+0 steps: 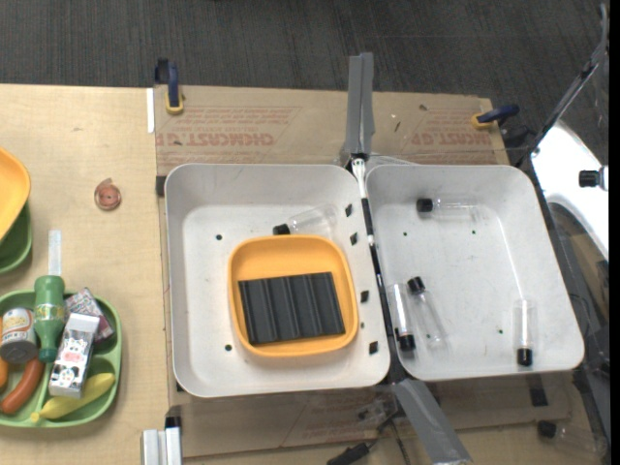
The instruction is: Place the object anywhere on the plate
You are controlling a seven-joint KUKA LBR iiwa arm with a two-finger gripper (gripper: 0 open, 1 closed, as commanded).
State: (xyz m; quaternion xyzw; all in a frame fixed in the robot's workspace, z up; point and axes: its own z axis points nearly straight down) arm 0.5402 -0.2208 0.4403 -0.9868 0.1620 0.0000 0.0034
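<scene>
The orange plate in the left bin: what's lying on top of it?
A dark ribbed block lies flat on the orange plate, covering most of its middle. Whatever is under the block is hidden.

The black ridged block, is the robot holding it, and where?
Nothing holds it. The black ridged block lies flat on the yellow plate in the left bin, with nothing gripping any part of it.

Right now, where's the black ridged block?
In the camera view, the black ridged block lies flat on the orange plate in the left bin, with a clear tube just beyond the plate.
</scene>
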